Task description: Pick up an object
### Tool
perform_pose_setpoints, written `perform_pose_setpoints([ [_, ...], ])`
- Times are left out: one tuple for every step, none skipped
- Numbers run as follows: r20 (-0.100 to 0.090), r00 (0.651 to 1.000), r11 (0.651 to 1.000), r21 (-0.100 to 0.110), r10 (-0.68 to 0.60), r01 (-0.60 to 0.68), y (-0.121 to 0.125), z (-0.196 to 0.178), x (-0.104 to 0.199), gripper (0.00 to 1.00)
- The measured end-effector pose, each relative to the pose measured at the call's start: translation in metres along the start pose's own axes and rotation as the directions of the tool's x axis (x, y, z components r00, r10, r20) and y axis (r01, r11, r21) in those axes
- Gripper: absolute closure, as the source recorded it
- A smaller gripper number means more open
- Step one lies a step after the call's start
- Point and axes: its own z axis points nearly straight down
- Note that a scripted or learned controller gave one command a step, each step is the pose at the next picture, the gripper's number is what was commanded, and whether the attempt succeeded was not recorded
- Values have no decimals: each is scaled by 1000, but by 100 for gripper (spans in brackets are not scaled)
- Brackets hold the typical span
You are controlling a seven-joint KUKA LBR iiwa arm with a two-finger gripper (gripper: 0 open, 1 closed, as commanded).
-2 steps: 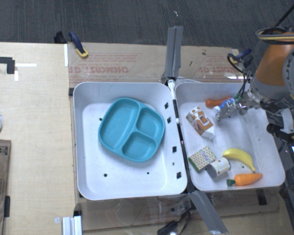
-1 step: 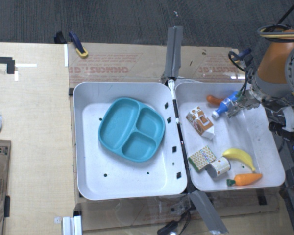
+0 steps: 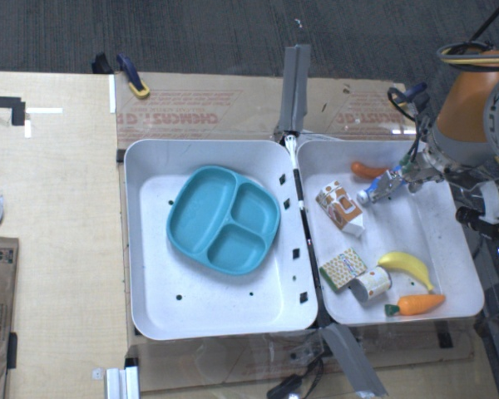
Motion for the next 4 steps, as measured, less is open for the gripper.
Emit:
perform_pose_setpoints([
  [2, 1000, 1000, 0, -2, 2, 0, -9, 0, 100],
  [2, 1000, 1000, 0, -2, 2, 0, -9, 0, 0],
  [1, 1000, 1000, 6, -5, 5, 0, -18, -1, 100],
  [1, 1000, 1000, 7, -5, 5, 0, -18, -1, 0],
])
